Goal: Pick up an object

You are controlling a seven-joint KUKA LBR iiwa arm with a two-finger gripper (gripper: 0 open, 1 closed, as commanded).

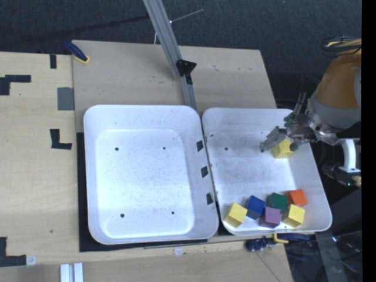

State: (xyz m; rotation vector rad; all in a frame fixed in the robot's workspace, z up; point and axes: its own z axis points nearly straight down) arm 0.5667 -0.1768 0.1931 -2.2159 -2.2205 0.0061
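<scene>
My gripper (277, 141) hangs over the upper right part of the right bin (235, 175), reaching in from the right. A yellow cube (284, 151) sits right under its lower edge, touching or partly covered by it; I cannot tell whether the cube is held or resting on the bin floor. Along the right bin's front edge lies a cluster of cubes: a yellow one (235, 214), a blue one (255, 205), a green one (277, 201), a purple one (272, 216), an orange one (298, 197) and another yellow one (295, 215).
The left bin (141, 175) stands beside the right one, sharing a raised middle rim. A grey metal pole (164, 28) slants down to the bins' back edge. The arm's orange band (339, 87) is at the right.
</scene>
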